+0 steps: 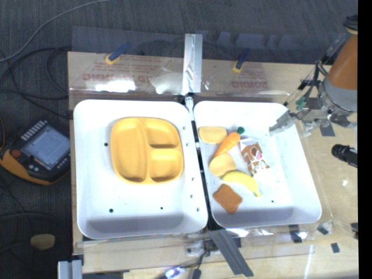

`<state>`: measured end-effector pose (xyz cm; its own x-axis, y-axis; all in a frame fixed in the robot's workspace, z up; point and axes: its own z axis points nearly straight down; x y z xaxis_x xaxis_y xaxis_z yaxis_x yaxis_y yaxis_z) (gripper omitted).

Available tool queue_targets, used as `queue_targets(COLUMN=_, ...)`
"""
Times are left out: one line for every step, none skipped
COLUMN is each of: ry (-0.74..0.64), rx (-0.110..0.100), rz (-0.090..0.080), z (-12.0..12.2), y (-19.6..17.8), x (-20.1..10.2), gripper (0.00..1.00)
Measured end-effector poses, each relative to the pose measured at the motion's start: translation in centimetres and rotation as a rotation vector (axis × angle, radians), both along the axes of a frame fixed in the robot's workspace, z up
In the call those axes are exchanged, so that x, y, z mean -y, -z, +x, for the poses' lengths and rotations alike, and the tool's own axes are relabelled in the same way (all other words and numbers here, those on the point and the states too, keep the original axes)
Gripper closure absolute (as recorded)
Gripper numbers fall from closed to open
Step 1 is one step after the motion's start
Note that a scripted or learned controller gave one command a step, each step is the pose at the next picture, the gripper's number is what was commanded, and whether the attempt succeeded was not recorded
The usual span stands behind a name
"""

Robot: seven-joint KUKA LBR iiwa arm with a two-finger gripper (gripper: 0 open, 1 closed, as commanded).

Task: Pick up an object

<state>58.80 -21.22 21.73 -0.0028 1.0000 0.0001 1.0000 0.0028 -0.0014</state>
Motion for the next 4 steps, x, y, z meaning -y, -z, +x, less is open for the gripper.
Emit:
queue_targets(ry=-0.006, rx=0.001, rz=0.0, z=0.1, y=11.4, x=-3.5, gripper=0.0)
queue_targets(ry=-0.186, rx=0.0, rz=-0.002, z=4.7, y=11.0, x=-10.7, gripper=0.0)
queue_targets(ry=-0.293, rx=-0.001, rz=0.0, z=-5.8, y=3.4, x=-13.1, gripper=0.0)
queue_targets(ry=-0.366, rx=0.013, rz=-0.005, z=0.6, y=12.7, x=-10.7, gripper=0.0)
